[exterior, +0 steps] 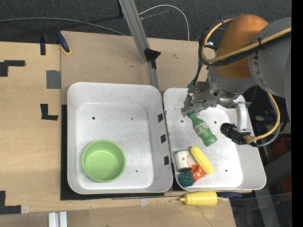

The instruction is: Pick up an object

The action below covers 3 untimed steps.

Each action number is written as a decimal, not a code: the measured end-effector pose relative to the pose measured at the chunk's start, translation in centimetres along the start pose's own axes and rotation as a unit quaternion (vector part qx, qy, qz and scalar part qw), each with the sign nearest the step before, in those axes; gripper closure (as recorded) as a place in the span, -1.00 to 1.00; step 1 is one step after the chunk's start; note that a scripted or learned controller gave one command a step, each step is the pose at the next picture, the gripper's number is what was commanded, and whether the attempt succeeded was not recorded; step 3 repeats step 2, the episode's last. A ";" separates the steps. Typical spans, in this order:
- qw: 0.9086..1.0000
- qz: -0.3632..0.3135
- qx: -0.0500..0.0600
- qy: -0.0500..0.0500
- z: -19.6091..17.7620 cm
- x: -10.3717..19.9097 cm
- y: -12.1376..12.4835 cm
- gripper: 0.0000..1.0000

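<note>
My gripper (191,109) sits at the neck of the green bottle (202,129) lying in the right bin (246,174), apparently clamped on it, so next I judge a straight lift is needed.

Gripper (189,109) hides green bottle (203,131) top; arm cut off.

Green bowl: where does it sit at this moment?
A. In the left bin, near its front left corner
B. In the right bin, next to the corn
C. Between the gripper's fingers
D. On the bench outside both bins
A. The green bowl rests on the floor of the left bin, toward its front left corner, apart from the gripper, which is over the right bin.
</note>
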<state>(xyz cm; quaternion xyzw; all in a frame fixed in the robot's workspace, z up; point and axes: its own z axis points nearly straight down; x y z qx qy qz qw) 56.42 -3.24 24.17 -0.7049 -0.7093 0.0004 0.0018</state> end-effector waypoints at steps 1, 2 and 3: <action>1.000 -0.001 0.000 0.000 -0.4 5.3 -1.3 1.00; 1.000 0.000 0.001 -0.001 0.6 9.7 -1.7 1.00; 1.000 0.000 0.001 -0.001 0.6 9.7 -1.7 1.00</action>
